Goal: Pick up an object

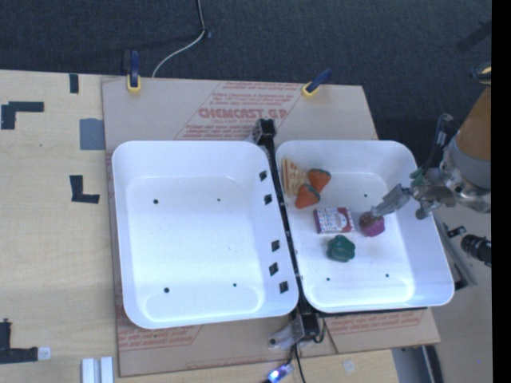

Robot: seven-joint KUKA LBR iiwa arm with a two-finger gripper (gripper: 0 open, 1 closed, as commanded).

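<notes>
The arm (471,154) is seen at the right edge of the camera view, its orange band uppermost above the grey wrist. The gripper (375,212) is stretched leftward and downward, and its tip is held low.

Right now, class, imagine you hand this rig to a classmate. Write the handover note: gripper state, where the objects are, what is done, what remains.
Gripper: low in the right bin, tip at the purple object; whether its fingers are closed cannot be told, so no grasp is confirmed.
Objects, all in the right bin: purple object under the tip; red-and-white packet just left of it; green toy pepper below the packet; orange carrot-like toys and a wedge-shaped slice near the divider.
Done: arm has reached an object.
Left: secure a grip and lift.
</notes>
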